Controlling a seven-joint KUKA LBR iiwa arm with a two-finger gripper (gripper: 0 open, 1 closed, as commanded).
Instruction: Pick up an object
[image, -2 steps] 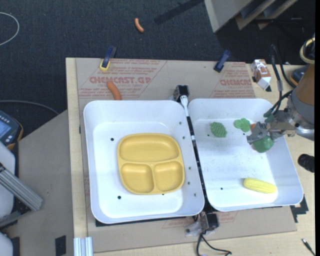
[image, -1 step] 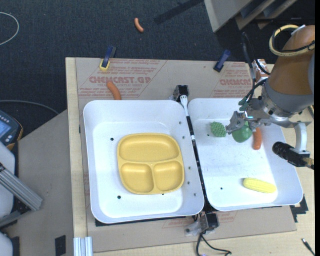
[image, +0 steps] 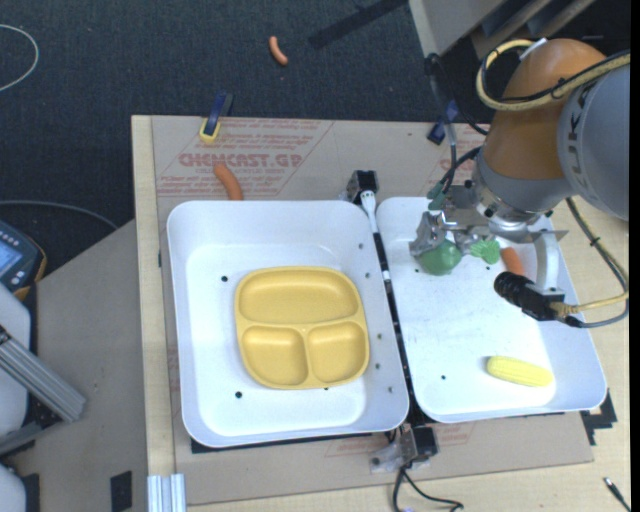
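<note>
The pincer (image: 441, 243) is pinching a round green plastic object (image: 439, 258) over the right white bin (image: 460, 380). A small orange piece (image: 512, 259) is lying just beside it; a yellow corn-shaped toy (image: 519, 372) is sitting well apart.

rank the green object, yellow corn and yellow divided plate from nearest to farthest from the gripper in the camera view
1. Green object: right at the gripper, at the top of the right bin.
2. Yellow corn: lower right part of the same bin, well below the gripper.
3. Yellow divided plate: farthest, in the middle of the left bin.
</note>
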